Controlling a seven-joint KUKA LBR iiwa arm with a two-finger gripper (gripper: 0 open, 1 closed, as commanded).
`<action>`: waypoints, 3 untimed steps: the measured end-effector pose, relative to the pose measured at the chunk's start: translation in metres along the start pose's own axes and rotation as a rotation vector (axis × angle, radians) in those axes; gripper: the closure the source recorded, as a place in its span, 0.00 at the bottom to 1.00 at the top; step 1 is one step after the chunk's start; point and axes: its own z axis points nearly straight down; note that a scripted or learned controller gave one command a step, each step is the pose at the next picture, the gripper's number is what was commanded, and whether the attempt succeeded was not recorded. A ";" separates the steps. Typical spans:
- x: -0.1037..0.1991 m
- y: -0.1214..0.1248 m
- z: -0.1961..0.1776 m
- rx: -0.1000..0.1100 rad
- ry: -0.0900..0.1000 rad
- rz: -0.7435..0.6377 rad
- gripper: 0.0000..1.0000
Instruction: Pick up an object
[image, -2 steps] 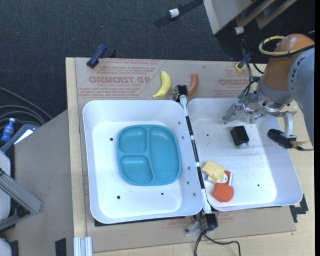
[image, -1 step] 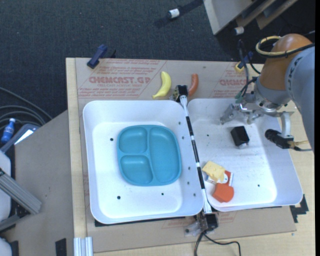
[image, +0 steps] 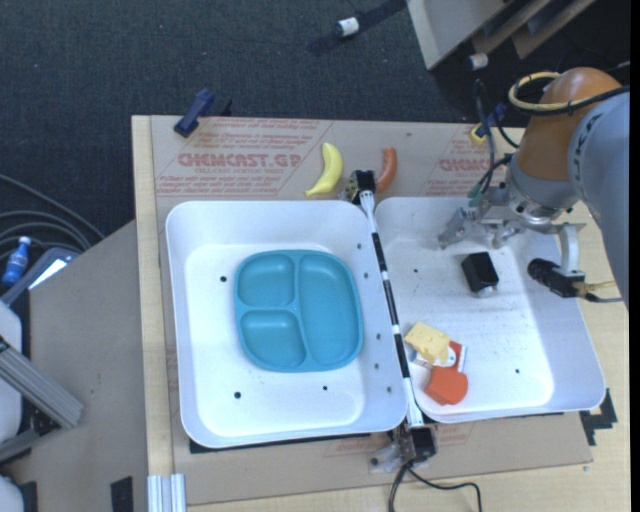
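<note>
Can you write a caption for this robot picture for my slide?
Robot arm's gripper hovers over a black block in the right bin.

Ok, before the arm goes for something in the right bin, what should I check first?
1. Gripper over the right bin: ok, near its far edge.
2. Nothing between the fingers: ok, none visible.
3. Nearest target: ok, black block lies just in front of the gripper, apart from other items.
4. Yellow piece and orange piece graspable singly: not ok, they touch, against the divider.
5. Finger opening wide enough for the block: cannot tell.
6. Blue tray in the left bin out of the path: ok.
</note>
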 end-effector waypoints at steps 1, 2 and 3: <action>-0.005 0.000 0.000 -0.001 -0.001 0.001 0.00; -0.009 0.000 0.000 -0.002 -0.001 0.001 0.00; 0.003 0.000 0.000 0.000 0.000 0.000 0.00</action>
